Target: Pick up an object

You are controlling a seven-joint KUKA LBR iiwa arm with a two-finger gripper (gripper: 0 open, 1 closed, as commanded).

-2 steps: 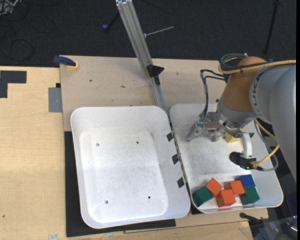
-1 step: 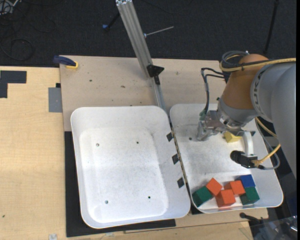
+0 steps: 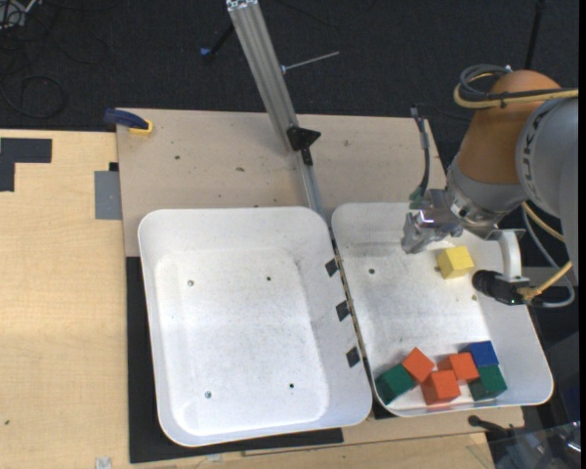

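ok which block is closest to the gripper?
The yellow block, alone near the top of the right bin, just right of and below the gripper. The orange, green and blue blocks sit clustered at the bin's bottom edge, far off.

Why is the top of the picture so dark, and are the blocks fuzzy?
Camera view: light falls on the bench and both bins, so the left bin looks bright while the floor behind stays dark; the blocks are a bit soft but their colours are clear; the yellow block casts a faint shadow.
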